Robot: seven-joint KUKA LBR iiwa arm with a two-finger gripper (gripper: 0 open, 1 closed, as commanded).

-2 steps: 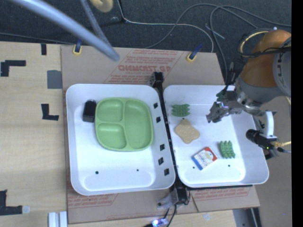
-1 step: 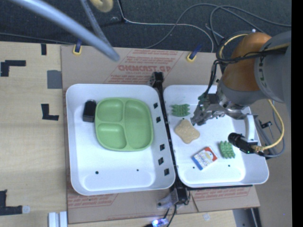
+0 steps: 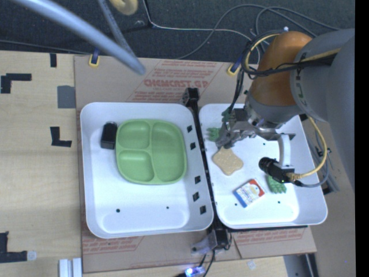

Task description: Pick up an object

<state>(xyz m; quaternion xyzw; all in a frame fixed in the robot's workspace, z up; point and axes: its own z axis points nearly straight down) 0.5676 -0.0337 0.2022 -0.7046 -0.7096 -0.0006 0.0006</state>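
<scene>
Over the right white bin [image 3: 314, 212], the grey arm with its orange band [image 3: 282, 51] reaches down to the bin's upper left part. Gripper [image 3: 226, 138] sits low there, just above a tan, flat bread-shaped piece [image 3: 228, 162]; fingers too dark and blurred to tell whether open or closed. Small green item [image 3: 214, 134] just left of the gripper. Red, white and blue packet [image 3: 249, 193] lies nearer the bin's front; green block-like piece [image 3: 277, 184] right of it. Left white bin [image 3: 95, 212] carries a green compartment plate [image 3: 151, 151] with a black block [image 3: 108, 135] touching its left edge.
</scene>
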